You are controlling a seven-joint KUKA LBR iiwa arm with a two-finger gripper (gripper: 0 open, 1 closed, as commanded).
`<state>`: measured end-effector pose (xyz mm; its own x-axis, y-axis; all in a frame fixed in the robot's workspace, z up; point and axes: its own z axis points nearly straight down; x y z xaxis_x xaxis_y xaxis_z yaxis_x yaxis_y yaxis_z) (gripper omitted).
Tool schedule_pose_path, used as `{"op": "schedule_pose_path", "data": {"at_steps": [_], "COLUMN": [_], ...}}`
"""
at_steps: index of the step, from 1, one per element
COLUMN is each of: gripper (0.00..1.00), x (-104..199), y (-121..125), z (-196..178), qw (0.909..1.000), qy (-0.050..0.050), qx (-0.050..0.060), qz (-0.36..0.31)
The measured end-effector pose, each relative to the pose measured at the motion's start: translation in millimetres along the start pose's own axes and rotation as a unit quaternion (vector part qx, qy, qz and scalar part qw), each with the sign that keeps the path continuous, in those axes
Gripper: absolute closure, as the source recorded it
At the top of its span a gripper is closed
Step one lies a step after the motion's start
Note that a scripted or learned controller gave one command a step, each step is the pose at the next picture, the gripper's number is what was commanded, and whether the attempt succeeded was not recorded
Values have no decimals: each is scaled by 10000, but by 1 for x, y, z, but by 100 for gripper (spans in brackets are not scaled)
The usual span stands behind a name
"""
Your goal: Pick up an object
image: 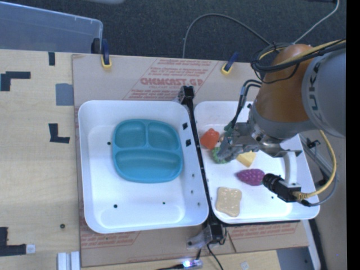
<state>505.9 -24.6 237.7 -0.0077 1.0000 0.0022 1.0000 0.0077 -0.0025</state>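
I see the arm reaching in from the right of the frame over the right bin, its gripper low near that bin's left wall. I cannot tell how the gripper stands or whether anything is in it.

Right at the tip lies a green piece, with a red piece just beside it toward the upper left. A yellow wedge sits just right of the tip, the purple grapes below that, and a tan cracker lies near the bin's lower left corner, apart from the rest. These crowd the bin's left half, close to the divider between the bins.

The left bin holds a blue divided plate in its middle, with bare white floor around it, widest along the lower edge.
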Motion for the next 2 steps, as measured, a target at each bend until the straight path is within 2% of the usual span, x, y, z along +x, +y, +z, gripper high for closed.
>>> {"op": "schedule_pose_path", "data": {"at_steps": [1, 2], "gripper": [100, 100], "x": [59, 103], "y": [-13, -12], "z": [2, 12], "qw": [10000, 10000], "qy": [-6, -10], "qx": [7, 11], "qz": [1, 9]}}
